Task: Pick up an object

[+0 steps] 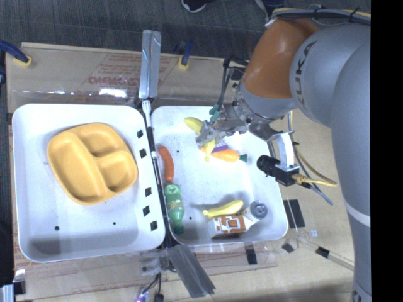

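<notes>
My gripper [211, 140] hangs low in the upper part of the right bin [189, 231], right over a cluster of small toys. Under and beside it lie a yellow piece [192, 124], a purple piece [220, 148] and an orange carrot-like toy [227, 156]. Nothing can be made out as held. Lower in the same bin lie a red sausage [166, 162], a green bottle [174, 204], a yellow banana [222, 209], an orange-and-white carton [230, 225] and a small grey can [258, 210].
The left bin [31, 231] holds a yellow divided tray [92, 162]. A metal divider [149, 68] runs between the bins. The arm's orange band [277, 55] and grey body fill the upper right, with cables beside the right bin.
</notes>
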